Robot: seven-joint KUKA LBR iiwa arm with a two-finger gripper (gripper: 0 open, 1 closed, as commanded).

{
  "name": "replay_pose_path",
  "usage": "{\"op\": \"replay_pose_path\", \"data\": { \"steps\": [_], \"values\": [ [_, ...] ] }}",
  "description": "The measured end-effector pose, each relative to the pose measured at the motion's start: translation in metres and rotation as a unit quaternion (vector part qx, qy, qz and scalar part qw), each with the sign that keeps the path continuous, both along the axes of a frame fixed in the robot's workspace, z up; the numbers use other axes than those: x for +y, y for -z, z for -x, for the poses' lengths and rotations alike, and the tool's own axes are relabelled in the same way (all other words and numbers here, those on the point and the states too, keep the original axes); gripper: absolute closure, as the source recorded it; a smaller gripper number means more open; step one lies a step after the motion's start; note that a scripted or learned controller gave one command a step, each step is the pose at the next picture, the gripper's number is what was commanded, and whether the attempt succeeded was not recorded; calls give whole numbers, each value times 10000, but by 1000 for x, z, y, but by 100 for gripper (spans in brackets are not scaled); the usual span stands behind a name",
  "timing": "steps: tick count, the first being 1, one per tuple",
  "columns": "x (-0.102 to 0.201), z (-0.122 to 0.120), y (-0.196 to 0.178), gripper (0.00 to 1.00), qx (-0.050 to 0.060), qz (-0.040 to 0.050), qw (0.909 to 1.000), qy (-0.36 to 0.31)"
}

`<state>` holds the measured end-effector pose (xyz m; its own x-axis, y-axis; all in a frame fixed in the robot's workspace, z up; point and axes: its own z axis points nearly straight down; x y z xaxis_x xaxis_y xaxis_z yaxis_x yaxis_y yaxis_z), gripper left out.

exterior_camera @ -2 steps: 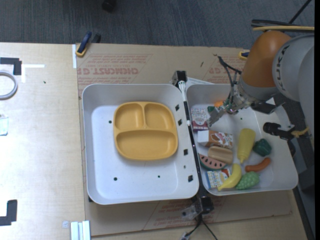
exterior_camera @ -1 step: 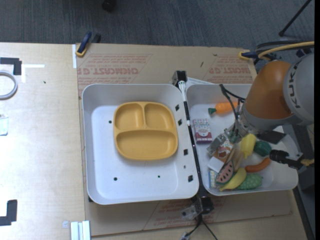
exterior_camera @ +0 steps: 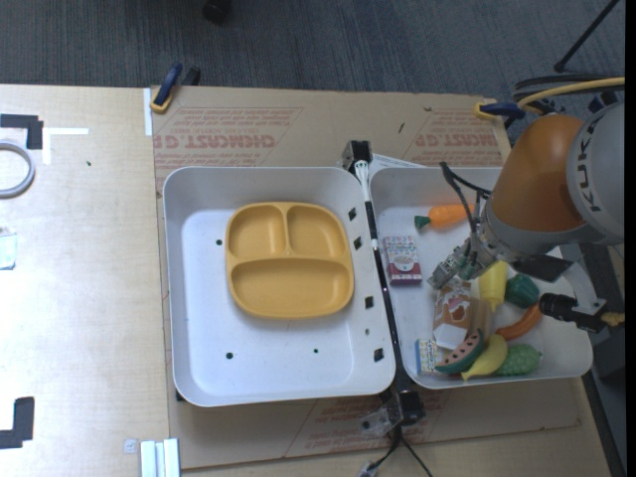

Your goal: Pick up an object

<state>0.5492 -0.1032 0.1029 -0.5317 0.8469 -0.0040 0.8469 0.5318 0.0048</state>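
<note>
Yellow 3-compartment plate (exterior_camera: 290,258) sits in left white bin (exterior_camera: 189,366), nr its top-centre. Cardboard sheet (exterior_camera: 229,127) w/ red print lies under both bins. Blue clamp (exterior_camera: 167,85) at cardboard's top-left corner. Grey carpet (exterior_camera: 348,18) beyond bench.

Yellow tray (exterior_camera: 289,261): smooth matt plastic. Bins (exterior_camera: 199,296): glossy white plastic. Bench (exterior_camera: 79,316): matt wood.

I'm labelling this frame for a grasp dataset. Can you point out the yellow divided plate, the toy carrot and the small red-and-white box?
Yellow divided plate (exterior_camera: 289,288): camera view, floor of its large lower compartment.
Toy carrot (exterior_camera: 449,216): camera view, middle of the orange body.
Small red-and-white box (exterior_camera: 401,260): camera view, centre of its top face.
</note>
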Motion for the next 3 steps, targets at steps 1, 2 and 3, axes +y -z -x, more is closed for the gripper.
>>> {"op": "replay_pose_path", "data": {
  "steps": [1, 2, 3],
  "values": [
    [-6, 16, 9, 100, 4, 9, 9800, -1988],
    [49, 36, -150, 100, 5, 16, 9583, -2859],
    [-5, 57, -382, 100, -5, 32, 9270, -3751]
  ]
}}
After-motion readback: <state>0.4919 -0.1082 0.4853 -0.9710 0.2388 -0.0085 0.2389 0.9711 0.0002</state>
